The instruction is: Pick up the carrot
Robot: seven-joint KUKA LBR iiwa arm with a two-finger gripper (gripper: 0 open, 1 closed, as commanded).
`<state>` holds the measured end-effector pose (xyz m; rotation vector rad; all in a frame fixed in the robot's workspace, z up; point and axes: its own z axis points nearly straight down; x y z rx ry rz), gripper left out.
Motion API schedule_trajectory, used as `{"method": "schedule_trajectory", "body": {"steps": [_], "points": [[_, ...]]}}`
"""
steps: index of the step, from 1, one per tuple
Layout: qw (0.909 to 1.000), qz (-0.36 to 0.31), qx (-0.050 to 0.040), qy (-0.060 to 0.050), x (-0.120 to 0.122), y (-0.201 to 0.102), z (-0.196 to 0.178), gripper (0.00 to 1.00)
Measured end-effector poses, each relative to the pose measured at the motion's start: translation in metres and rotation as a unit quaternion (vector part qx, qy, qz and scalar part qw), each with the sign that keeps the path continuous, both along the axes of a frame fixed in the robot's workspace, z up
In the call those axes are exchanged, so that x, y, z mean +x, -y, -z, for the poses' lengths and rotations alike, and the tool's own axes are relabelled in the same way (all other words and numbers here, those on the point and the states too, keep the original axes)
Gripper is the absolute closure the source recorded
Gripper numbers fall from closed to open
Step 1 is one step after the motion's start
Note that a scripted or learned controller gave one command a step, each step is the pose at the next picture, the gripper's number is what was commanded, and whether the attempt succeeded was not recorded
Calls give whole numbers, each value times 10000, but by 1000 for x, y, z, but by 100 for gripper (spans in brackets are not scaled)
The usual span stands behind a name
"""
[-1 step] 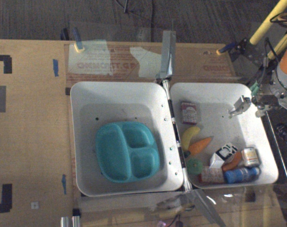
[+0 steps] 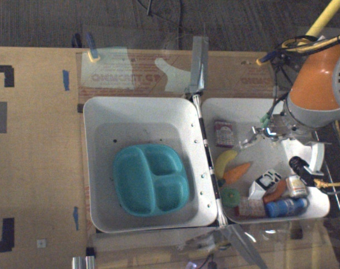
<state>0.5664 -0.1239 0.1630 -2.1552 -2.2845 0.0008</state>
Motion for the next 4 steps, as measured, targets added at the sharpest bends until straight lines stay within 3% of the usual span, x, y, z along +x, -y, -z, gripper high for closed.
{"method": "schedule_trajectory", "body": {"steps": [1,2,3,4], "points": [[9782,2077,1,29,-43,-7,74,0],[9528,3035,-1,67,-74,-27,74,0],[9518,3066,-22,77,-74,-23,64,100],[9967,-814,-8,18,-86,-45,-21,100]]}}
